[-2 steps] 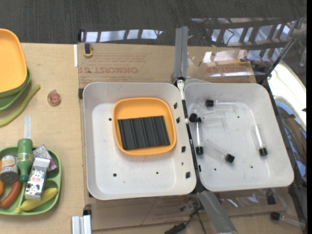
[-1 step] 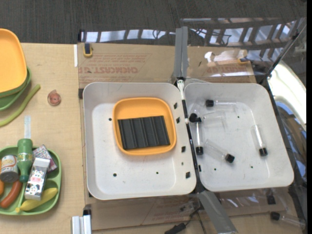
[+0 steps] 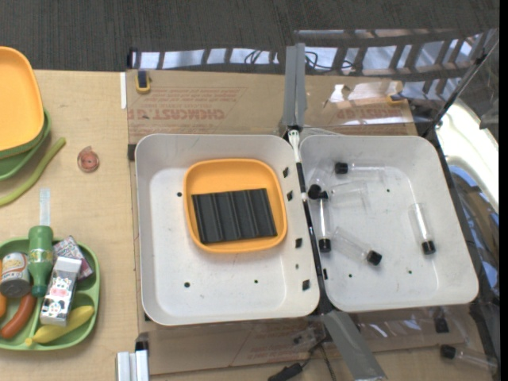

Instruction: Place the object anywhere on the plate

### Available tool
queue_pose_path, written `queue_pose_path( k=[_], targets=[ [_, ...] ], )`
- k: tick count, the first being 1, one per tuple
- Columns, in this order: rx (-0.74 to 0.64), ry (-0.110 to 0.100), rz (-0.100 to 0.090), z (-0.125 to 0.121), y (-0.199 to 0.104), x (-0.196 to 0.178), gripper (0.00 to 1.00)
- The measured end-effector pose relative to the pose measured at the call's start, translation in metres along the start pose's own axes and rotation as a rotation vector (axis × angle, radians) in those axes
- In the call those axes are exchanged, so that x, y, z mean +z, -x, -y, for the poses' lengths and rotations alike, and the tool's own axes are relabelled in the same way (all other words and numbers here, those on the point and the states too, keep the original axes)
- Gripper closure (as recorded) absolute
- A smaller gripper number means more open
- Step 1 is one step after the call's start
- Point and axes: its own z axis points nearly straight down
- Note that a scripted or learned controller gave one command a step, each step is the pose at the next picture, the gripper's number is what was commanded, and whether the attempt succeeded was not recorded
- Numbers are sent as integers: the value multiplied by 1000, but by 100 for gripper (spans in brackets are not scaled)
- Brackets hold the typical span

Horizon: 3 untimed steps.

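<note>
An orange square plate (image 3: 235, 170) with rounded corners sits in the upper middle of the left white bin (image 3: 171, 280). A dark grey ribbed rectangular object (image 3: 235, 216) lies flat on the plate and covers most of its inner area, inside the rim. Nothing is touching it.
The right white bin (image 3: 401, 288) holds several clear tubes with black caps, one (image 3: 323, 219) along its left wall and one (image 3: 421, 227) at the right. On the bench to the left are a green tray (image 3: 89, 314) of toy food, an orange dish (image 3: 17, 101) and a small pink piece (image 3: 88, 159).
</note>
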Motion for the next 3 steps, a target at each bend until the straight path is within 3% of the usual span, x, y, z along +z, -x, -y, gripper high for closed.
queue_pose_path(
  k=[1,2,3],
  targets=[
    [-330,2,0,-10,-32,16,0],
    [-562,1,0,-24,-57,18,0],
    [-907,4,0,-28,-62,96,0]
  ],
)
